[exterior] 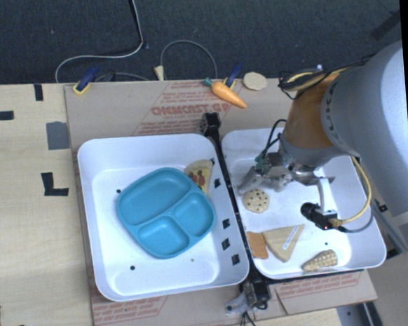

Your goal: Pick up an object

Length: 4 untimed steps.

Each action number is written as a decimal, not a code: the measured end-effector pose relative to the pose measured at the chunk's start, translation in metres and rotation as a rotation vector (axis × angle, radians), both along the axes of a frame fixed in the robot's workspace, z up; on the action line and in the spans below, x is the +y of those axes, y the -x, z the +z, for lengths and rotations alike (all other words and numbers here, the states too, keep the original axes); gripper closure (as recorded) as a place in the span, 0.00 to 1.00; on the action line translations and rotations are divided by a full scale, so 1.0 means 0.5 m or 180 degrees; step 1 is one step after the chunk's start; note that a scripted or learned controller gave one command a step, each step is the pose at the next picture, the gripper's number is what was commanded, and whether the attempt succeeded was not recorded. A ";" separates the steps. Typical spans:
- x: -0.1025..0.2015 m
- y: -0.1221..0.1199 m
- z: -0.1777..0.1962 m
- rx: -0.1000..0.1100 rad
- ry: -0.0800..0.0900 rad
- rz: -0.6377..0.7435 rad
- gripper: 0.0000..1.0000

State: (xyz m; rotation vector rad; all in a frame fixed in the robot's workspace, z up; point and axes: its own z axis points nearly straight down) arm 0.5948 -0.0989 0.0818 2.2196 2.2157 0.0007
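Note:
A round chocolate-chip cookie (pixel 256 201) lies in the left part of the right bin (pixel 346 183). My gripper (pixel 263 182) hangs just above the cookie's far edge, open, with nothing between its fingers. Along the bin's front lie an orange cracker (pixel 257 244), a sandwich wedge (pixel 284 242) and a waffle cone (pixel 319 261). The arm's grey body and orange band (pixel 313 118) cover the bin's far right side.
The left bin (pixel 98 202) holds a blue divided plate (pixel 165 211) and a pizza slice (pixel 200 172) by the centre divider. A carrot (pixel 228 93) and a beige disc (pixel 255 81) lie on the cardboard behind the bins. A yellow cable (pixel 359 213) loops off the wrist.

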 end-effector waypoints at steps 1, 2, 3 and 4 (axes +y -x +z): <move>0.002 -0.002 0.031 -0.0003 0.0000 0.0006 1.00; 0.144 -0.034 0.216 -0.0009 -0.0019 0.0032 1.00; 0.134 -0.031 0.204 0.0017 -0.0011 0.0012 0.00; 0.126 -0.133 0.204 0.0008 -0.0010 0.0015 0.00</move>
